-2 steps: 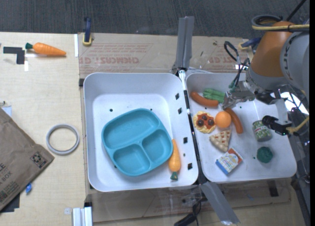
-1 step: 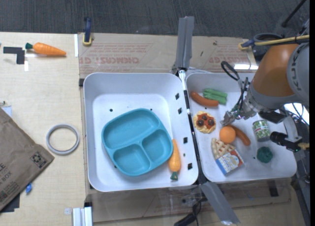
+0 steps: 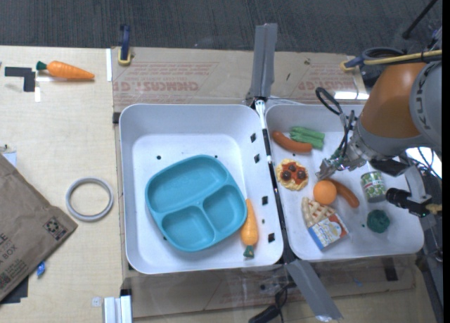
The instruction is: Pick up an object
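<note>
Hand: my hand [image 3: 330, 167] hangs low over the right bin [image 3: 411, 244], tips just above the orange ball [image 3: 324, 192]; I cannot tell from this angle how it is set, and nothing shows gripped in it.
Candidates: the right bin holds the pickable clutter, packed close: the ball touching a sausage [image 3: 346, 193], a small pizza [image 3: 292, 174] just beside it, a waffle [image 3: 316, 210] and a carton [image 3: 328, 231] below.
Why there: I judge the arm is lined up on the ball or the pizza, since both lie under the tips.
Far end: a hot dog [image 3: 292, 142] and green beans [image 3: 308, 135] sit near the bin's top wall, well apart from the hand.
Left bin: the blue tray [image 3: 197, 203] fills the left bin [image 3: 133, 174]; a carrot [image 3: 249, 224] lies wedged along its right side.
Risk: I expect the ball may roll off against its neighbours.
</note>
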Motion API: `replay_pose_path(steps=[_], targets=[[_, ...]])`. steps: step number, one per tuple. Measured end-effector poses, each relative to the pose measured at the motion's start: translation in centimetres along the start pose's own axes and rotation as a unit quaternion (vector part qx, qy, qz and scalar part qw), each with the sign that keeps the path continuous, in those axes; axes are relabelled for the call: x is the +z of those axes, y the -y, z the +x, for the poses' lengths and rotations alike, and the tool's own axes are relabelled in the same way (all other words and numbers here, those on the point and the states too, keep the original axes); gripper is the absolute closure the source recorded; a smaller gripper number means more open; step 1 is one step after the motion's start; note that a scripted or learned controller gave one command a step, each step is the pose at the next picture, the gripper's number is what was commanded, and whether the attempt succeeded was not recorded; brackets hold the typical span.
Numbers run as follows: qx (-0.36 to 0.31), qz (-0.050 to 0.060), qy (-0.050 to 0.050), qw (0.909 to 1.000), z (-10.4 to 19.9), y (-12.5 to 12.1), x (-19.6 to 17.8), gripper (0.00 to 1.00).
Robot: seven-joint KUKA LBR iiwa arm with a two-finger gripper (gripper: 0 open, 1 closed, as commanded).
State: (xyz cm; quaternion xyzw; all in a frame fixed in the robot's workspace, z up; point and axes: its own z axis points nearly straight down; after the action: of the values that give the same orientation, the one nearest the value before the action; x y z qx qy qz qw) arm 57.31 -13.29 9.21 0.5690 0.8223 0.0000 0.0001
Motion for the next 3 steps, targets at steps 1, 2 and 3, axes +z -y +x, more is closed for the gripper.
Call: replay_pose_path(steps=[1, 2, 3], targets=[[-0.074, 0.0, -0.001, 0.9972, 1.0, 4.9, 0.0, 0.0], [0.054, 0.0, -0.001, 0.9985, -2.4, 11.1, -0.9, 0.0], [0.055, -0.001, 0.0, 0.9985, -2.5, 11.1, -1.9, 1.0]])
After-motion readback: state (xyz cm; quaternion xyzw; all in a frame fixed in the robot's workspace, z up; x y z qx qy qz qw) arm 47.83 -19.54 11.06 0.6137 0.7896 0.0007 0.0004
